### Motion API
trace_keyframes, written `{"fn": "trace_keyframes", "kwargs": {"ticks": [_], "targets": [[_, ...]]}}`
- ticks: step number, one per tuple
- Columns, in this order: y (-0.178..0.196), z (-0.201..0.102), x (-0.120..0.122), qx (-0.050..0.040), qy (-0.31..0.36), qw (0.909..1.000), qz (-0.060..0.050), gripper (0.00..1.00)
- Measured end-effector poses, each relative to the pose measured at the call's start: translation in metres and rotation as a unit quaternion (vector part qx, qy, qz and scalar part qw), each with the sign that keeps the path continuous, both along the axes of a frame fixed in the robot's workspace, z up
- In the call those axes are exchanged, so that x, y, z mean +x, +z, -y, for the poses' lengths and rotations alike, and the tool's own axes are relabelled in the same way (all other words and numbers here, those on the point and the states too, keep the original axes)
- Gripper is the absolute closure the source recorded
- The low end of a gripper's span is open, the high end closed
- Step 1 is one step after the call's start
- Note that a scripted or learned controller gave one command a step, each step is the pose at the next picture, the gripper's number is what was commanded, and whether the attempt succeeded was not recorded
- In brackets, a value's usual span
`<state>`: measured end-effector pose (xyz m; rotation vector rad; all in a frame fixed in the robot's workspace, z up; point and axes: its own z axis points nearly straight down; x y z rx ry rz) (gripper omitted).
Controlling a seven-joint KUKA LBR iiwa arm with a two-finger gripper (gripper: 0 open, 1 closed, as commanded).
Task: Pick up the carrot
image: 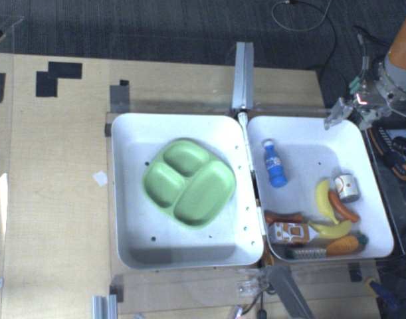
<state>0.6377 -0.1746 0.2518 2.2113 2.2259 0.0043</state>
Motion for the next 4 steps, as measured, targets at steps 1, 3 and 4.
{"fn": "trace_keyframes", "kwargs": {"ticks": [1,3,4], "targets": [[-0.149,-0.056,-0.112,0.0007,-0.01,1.0,-0.002,0.0],[-0.161,0.009,-0.144,-0.0035,0.203,0.9791,0.005,1.0],[-0.161,-0.055,-0.139,-0.004,0.158,0.9874,0.007,1.0]]}}
